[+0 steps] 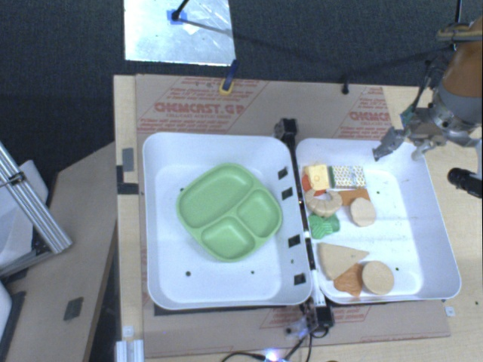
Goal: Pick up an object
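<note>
**Gripper spread above the right bin's far edge, holding nothing**

From my remote station I record the following. The arm enters from the right, and its gripper hangs over the far right part of the right bin. I see one finger pointing left and the other set apart from it, so I read the jaws as spread, with nothing between them.

The pickable objects lie clustered along the left side of the right bin, well apart from the gripper. Nearest the far wall: a yellow block beside a speckled rectangular piece. Below these, a beige ring-shaped piece, a round tan disc and a green item. At the near end: a tan wedge, an orange piece and a second round disc.

The left bin holds a green sectioned plate lying flat with three compartments.
</note>
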